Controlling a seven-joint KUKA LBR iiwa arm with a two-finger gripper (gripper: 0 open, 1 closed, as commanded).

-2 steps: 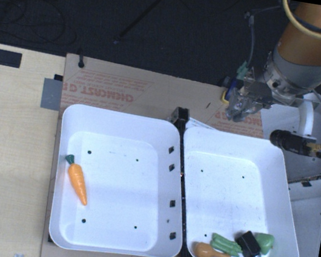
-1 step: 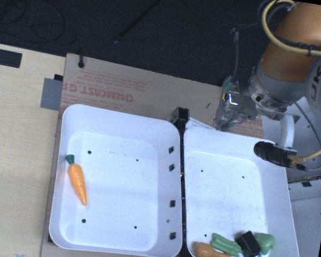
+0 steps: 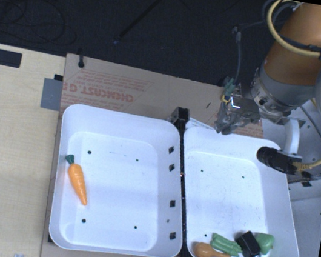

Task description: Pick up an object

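Hovering at the upper right of the frame, the gripper [image 3: 228, 123] is sitting above the right bin [image 3: 236, 169] rim, apparently poised to descend. Candidate objects are lying apart: a carrot [image 3: 78, 183] at lower left, a toy cluster [image 3: 237, 247] at lower right

A pale wooden bench [image 3: 3, 146] bears brown cardboard [image 3: 142, 91] under two white bins [image 3: 63, 138].

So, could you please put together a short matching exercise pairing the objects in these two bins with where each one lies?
Things:
1. carrot
2. black block
3. tan pear-shaped toy
4. gripper

Places:
A. over the right bin's far rim
B. left bin, by its left wall
C. right bin's near edge, left of the green items
D. right bin's near right corner, on the green items

Pairs: 1-B, 2-D, 3-C, 4-A
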